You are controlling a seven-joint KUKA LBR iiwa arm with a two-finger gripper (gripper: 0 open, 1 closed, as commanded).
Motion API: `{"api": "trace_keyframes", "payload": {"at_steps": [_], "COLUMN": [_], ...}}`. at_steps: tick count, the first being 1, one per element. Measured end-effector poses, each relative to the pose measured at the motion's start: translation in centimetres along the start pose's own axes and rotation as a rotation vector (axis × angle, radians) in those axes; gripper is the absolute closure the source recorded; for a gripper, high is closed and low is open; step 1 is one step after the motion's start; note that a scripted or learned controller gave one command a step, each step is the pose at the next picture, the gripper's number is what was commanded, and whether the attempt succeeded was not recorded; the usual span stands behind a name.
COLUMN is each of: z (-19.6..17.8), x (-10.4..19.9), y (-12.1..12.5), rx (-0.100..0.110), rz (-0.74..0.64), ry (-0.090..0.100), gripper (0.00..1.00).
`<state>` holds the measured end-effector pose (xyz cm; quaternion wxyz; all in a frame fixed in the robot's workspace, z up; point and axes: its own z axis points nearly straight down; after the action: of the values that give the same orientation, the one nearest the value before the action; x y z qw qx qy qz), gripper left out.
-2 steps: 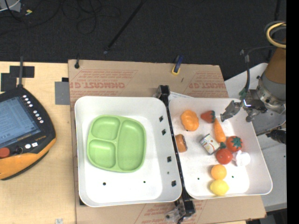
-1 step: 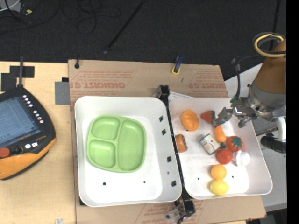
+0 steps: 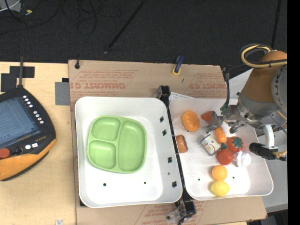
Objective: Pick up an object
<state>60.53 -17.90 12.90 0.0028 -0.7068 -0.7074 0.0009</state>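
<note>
The right bin (image 3: 262,184) holds several small toy foods. An orange lump (image 3: 190,120) and a small red piece (image 3: 207,116) lie near its back. A small orange piece (image 3: 219,135) sits mid-bin beside a little can (image 3: 210,145). A red tomato (image 3: 225,156), a strawberry-like piece (image 3: 235,143) and a white object (image 3: 242,159) lie to the right. An orange ball (image 3: 219,172) and a yellow lemon (image 3: 219,188) are near the front. My gripper (image 3: 223,124) hangs open just behind the small orange piece, with nothing between its fingers.
The left bin (image 3: 86,182) holds a green divided plate (image 3: 117,143). A brown piece (image 3: 181,143) lies against the divider (image 3: 169,144) between the bins. A teach pendant (image 3: 21,130) rests on the bench at far left. The arm (image 3: 260,90) stands over the right bin's back right corner.
</note>
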Motion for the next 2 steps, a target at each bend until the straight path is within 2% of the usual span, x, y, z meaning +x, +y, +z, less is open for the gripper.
{"api": "trace_keyframes", "payload": {"at_steps": [1, 2], "z": [4.3, 3.2], "x": [0.3, 0.2], "y": [0.0, 0.0], "rx": [-0.001, -0.001], "rz": [-0.002, -0.001], "ry": [-0.001, -0.001], "gripper": [0.00, 1.00]}}
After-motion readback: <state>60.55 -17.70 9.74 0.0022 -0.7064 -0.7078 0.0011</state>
